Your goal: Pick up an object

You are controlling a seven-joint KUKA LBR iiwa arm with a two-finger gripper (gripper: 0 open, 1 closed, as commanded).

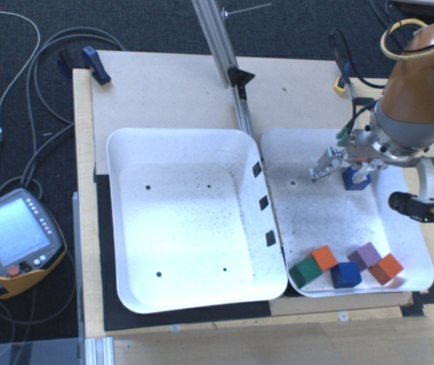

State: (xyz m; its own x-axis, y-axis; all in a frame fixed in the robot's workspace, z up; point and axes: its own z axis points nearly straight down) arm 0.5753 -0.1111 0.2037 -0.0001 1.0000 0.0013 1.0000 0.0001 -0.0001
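In the right bin [308, 211], my gripper [343, 169] hangs over the far part of the floor. A small blue block [355, 179] lies right at the gripper, partly hidden by it; I cannot tell whether it is gripped or just underneath. Along the bin's near edge sit a green block [305, 269], an orange block [324, 258], a second blue block [346, 274], a purple block [367, 255] and a red-orange block [387, 268], packed close together.
The left bin [125, 204] lies beside the right one, their walls meeting in a ridge with black clips [263, 202]. A slanted metal post [215, 29] rises behind the bins. A black fitting on the arm [410, 204] overhangs the right bin's right rim.
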